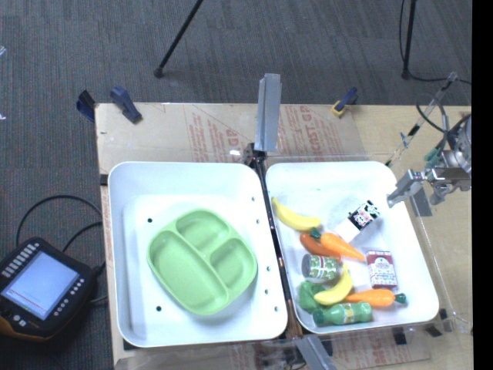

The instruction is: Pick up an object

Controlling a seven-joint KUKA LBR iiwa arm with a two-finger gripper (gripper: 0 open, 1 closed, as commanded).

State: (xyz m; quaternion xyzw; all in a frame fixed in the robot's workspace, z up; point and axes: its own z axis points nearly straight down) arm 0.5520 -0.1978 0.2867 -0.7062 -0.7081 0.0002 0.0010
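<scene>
The right bin point(323, 177) holds several toy foods. A yellow banana point(295, 216) lies near its left wall, with an orange carrot point(333, 244) just below it. A small black-and-white carton point(363, 216) sits in the middle right, and a red box point(380, 269) lies nearer the front. A green-labelled can point(321, 266), a second banana point(337, 290), a second carrot point(373, 297) and a green bottle point(343, 314) crowd the front. My gripper point(417, 190) hangs at the bin's right rim, right of the carton, with nothing seen in it.
The left bin point(123, 206) holds a green divided plate point(202, 260). A grey upright post point(269, 114) stands behind the seam between the bins. Blue clamps point(125, 103) grip the board's back edge. A teach pendant point(38, 286) lies on the floor at left.
</scene>
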